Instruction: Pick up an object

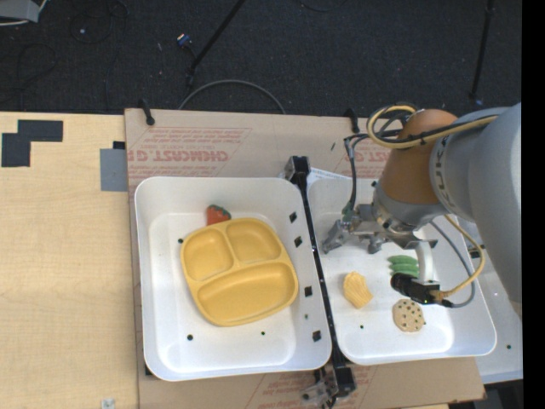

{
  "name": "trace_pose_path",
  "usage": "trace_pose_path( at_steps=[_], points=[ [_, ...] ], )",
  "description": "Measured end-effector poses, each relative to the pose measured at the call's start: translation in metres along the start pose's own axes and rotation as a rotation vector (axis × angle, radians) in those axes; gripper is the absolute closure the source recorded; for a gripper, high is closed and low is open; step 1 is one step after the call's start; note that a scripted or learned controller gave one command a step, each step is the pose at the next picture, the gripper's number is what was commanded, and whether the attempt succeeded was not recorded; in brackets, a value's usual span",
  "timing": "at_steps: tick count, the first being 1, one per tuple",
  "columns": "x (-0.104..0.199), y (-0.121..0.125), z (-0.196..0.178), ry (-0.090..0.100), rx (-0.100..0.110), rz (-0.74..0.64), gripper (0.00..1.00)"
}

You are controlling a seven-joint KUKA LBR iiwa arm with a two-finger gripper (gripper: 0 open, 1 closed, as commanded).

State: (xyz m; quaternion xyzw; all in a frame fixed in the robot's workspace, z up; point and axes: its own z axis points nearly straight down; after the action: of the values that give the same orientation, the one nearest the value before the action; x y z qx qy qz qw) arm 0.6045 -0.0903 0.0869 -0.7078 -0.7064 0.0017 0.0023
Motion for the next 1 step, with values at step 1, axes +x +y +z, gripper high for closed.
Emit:
trace_pose_path(
  at_steps=[1],
  points=[
    [-0.0007,-0.0001,-0.0108,0.001,0.001,0.003,1.0]
  ],
)
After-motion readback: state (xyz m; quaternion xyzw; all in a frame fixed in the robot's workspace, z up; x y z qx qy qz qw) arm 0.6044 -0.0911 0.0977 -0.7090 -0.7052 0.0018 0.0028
